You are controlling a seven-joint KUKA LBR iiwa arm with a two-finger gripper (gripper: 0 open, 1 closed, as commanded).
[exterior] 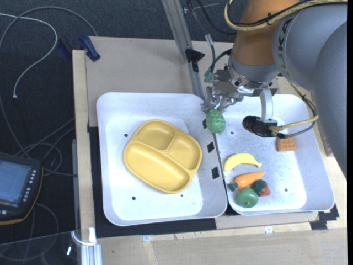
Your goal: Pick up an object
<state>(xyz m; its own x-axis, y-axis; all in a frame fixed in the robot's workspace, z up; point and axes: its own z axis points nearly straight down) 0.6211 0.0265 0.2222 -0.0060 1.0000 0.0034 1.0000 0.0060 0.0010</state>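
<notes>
Where the left bin [113,120] meets the right bin [309,164], the gripper [215,108] is clamped on the top of a green toy vegetable [215,122], which hangs directly beneath its fingertips. Below and left of it lies a yellow divided plate [162,156]; below and right, a banana [242,161], a carrot [249,178] and a green pepper [246,198]

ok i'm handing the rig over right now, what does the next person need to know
Gripper: at the ridge between the two bins, directly over the green toy vegetable; this view cannot confirm a grip.
Things: yellow divided plate in the left bin; banana, carrot, green apple and tan waffle in the right bin.
Done: arm is positioned on a target.
Left: confirm the grasp, then lift clear.
</notes>
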